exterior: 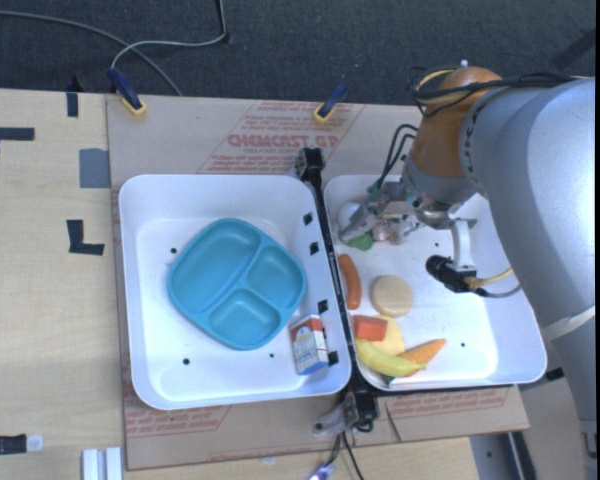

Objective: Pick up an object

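Fingers of the gripper [372, 220] blur against a green item [357, 236]; their state cannot be told.

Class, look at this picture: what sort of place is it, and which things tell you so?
Probably a robotics lab: a robot arm reaching over two white bins, toy food as test objects, and tape marks on the bench.

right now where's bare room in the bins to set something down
Left bin: bare floor along the near edge, left of the carton, and around the blue plate. Right bin: a patch right of the round cookie. Crowded: its near-left corner with banana and carrot.
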### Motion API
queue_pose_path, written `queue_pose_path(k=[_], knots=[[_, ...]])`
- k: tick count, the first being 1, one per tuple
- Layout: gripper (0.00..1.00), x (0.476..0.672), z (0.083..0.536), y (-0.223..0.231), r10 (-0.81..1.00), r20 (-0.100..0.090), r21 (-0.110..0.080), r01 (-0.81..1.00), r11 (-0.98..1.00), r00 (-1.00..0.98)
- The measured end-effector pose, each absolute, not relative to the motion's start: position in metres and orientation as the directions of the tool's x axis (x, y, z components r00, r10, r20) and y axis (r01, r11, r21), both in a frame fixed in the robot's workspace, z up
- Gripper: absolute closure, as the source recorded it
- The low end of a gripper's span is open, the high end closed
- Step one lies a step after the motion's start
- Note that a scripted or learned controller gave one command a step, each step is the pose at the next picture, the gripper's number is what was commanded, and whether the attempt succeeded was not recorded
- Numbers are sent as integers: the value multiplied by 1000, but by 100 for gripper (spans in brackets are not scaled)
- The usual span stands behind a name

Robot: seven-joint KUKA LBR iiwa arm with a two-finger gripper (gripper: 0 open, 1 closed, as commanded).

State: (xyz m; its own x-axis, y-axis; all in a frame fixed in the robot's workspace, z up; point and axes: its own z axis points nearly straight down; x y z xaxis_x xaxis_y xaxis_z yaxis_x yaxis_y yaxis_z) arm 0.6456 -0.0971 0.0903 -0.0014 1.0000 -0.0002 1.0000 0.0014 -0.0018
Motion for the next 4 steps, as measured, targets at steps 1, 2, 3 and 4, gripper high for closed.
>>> queue_pose_path(k=[1,2,3,4], knots=[[100,645,100,-97,1000,-1,-3,1000,2,-2],[0,645,100,-97,1000,-1,-3,1000,2,-2],[0,668,88,-118,1000,0,-2,1000,2,-2],[100,668,100,-119,1000,-2,-3,1000,3,-3]])
